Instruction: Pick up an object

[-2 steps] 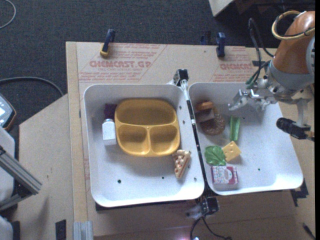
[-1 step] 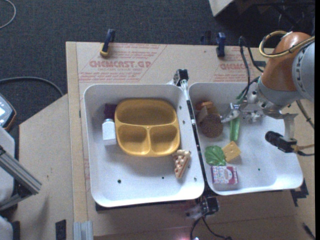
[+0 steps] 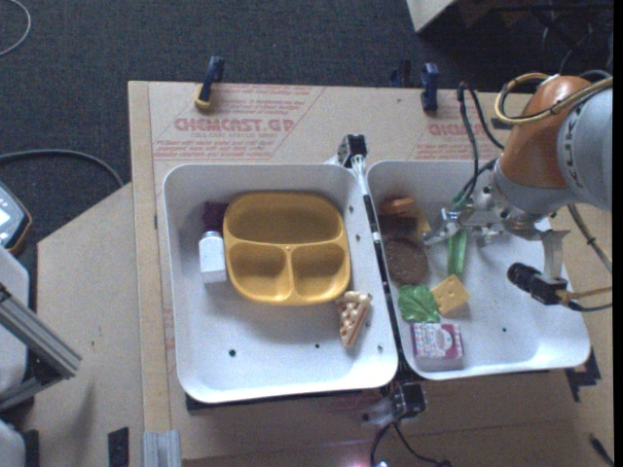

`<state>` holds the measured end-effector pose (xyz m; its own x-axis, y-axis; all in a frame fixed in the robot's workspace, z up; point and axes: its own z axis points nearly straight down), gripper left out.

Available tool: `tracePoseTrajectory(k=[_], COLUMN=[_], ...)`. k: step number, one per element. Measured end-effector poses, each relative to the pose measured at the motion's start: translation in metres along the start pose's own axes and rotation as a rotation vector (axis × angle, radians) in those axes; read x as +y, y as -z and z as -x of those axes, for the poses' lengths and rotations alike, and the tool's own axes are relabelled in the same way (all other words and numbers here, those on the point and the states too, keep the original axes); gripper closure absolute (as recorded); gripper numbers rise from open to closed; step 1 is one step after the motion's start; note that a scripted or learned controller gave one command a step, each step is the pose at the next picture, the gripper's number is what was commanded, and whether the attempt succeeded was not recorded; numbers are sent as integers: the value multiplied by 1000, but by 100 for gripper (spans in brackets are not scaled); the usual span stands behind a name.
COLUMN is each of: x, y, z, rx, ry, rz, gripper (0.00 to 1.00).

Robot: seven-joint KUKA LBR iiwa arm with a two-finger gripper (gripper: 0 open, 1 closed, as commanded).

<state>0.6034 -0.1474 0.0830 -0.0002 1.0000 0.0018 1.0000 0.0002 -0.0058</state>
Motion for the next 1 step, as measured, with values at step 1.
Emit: tracePoseTrajectory(k=[1], x=[1], y=[13], z=[0], rx=[-1], ry=[-1], rz=[5], gripper=[100])
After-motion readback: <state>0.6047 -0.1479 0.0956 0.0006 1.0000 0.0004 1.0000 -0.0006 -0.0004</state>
